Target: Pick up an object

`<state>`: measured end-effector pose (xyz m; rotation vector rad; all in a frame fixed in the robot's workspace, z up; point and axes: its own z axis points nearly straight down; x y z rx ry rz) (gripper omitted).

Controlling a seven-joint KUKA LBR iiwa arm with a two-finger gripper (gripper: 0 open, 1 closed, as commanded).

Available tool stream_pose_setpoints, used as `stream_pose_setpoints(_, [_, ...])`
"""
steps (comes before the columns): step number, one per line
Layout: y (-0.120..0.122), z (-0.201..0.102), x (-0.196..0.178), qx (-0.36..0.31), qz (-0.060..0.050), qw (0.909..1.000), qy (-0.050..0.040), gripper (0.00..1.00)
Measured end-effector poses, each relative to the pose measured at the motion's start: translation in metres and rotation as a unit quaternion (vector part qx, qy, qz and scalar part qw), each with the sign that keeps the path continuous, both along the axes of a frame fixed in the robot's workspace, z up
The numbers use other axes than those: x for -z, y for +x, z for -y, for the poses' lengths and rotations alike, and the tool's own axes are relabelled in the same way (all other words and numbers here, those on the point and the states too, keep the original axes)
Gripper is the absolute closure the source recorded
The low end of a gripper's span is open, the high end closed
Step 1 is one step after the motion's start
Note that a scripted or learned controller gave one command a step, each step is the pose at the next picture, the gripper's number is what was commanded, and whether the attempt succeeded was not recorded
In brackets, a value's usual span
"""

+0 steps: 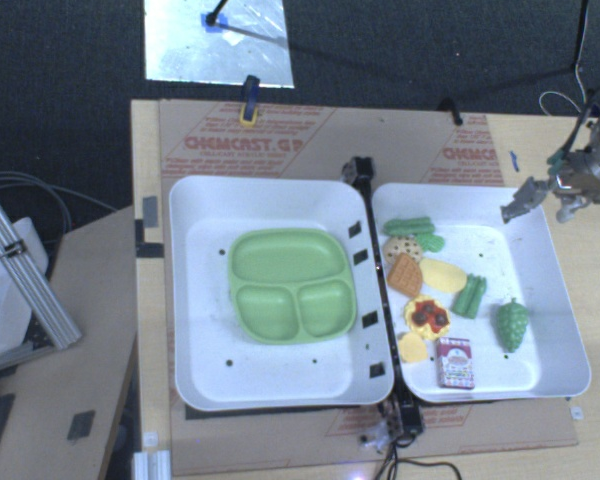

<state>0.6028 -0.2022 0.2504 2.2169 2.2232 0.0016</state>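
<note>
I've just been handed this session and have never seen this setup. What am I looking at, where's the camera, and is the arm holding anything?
One fixed camera looks down at a slant on a bench with two shallow white bins. The left bin holds a green divided plate. The right bin holds toy food: green beans, a cookie, a waffle, a small pizza, green grapes and a little red box. The robot arm reaches in from the right; its gripper hangs over the right bin's far edge. Nothing shows between its fingers.
</note>
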Motion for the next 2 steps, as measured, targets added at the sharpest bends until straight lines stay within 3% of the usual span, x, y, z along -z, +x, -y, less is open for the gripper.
stream_pose_setpoints(1, [-0.06,-0.061,0.074,-0.002,-0.006,1.0,0.0031,0.0])
stream_pose_setpoints(2, [0.005,-0.062,0.17,-0.002,0.001,1.0,0.0,0.0])
